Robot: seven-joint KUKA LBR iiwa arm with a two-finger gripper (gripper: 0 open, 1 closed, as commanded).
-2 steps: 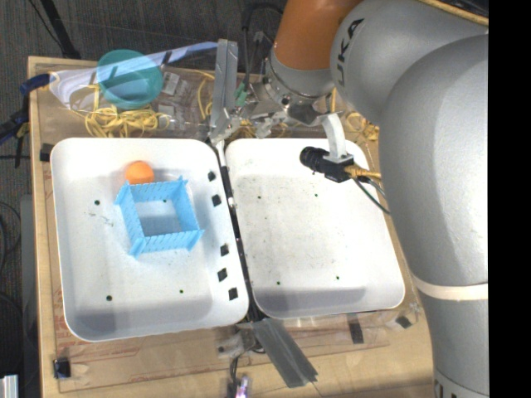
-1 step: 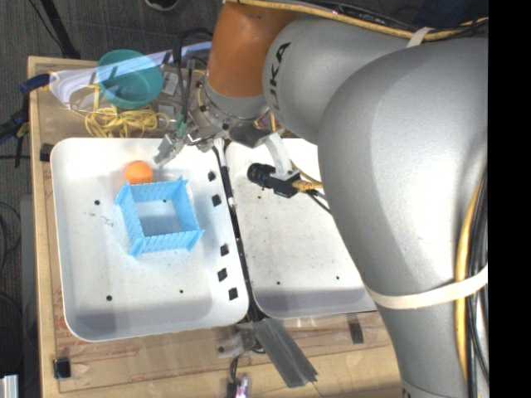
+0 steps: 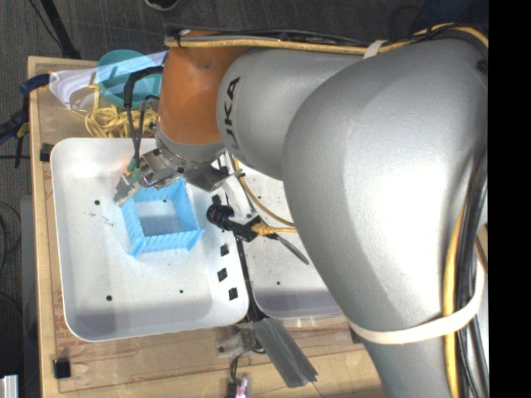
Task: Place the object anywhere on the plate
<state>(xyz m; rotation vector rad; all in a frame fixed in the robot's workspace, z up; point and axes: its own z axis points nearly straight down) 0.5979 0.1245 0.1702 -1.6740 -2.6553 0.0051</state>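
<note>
Your arm [image 3: 357,164] fills most of the right side, its grey body covering much of the right bin [image 3: 286,301] and reaching across to the left bin [image 3: 91,305] on the surface [image 3: 46,338]. The orange band [image 3: 195,89] sits just above the wrist. In the left bin lies a blue square frame-like object [image 3: 162,220] with an open middle; I judge this to be the task's thing, though no plate is plainly distinguishable. The end effector [image 3: 148,172] sits at the frame's upper edge, touching or just beside it. You cannot tell from here how wide it stands or whether it has hold of anything. The risk: if it only grazes the thin ribbed wall, the frame may tip, slide across the smooth bin floor, or drop on lifting. The cables [image 3: 249,226] hang close by and could snag.
</note>
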